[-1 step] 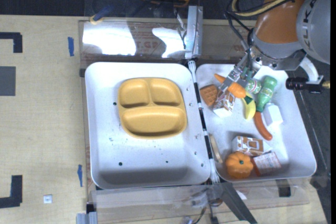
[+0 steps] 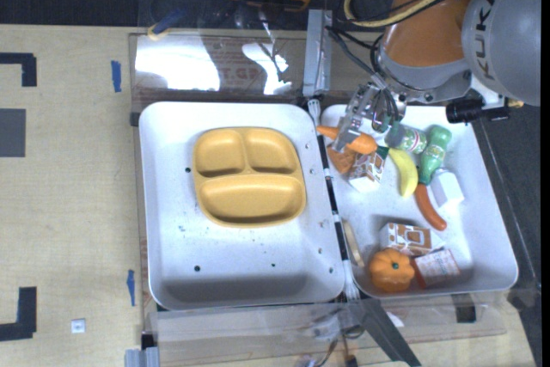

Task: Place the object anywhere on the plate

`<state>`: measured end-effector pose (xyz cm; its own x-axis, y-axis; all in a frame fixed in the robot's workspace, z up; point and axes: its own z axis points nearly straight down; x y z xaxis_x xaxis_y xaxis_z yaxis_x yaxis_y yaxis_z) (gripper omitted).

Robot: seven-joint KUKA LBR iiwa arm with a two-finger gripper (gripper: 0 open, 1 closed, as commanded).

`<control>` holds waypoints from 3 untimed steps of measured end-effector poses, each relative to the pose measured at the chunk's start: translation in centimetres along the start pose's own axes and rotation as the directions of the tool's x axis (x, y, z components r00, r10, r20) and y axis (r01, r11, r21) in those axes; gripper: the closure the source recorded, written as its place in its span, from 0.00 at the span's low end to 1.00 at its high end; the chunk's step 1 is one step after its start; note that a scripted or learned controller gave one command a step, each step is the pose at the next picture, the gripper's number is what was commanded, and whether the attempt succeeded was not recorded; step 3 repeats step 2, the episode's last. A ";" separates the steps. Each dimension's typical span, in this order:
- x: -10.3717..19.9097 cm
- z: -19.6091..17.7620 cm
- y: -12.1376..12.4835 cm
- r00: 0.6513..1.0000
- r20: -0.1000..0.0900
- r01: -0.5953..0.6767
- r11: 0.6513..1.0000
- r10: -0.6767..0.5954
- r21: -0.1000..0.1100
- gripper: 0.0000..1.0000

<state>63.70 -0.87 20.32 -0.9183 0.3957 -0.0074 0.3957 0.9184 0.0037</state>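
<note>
The grey arm's two-finger metal gripper (image 2: 359,126) hung over the right shallow white bin (image 2: 490,211), at that bin's ten o'clock corner. Whether it was open or shut, I cannot tell.

Just below it lay an orange carrot-shaped toy (image 2: 361,143), touching a small orange-and-white carton (image 2: 368,168). At three o'clock from these sat a yellow plastic banana (image 2: 405,171), a green bottle (image 2: 434,152) and a red sausage (image 2: 430,208). An orange round fruit (image 2: 392,270) rested at the bin's six o'clock.

The yellow three-compartment plastic plate (image 2: 249,175) sat in the left white bin (image 2: 163,253), nothing on it.
</note>
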 end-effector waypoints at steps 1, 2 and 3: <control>1.9 1.7 5.8 0.992 -0.004 0.124 0.992 -0.124 0.000 1.00; 1.9 1.7 5.8 0.992 -0.004 0.124 0.992 -0.124 0.000 0.00; 1.9 1.7 5.8 0.992 -0.004 0.124 0.992 -0.124 0.000 0.00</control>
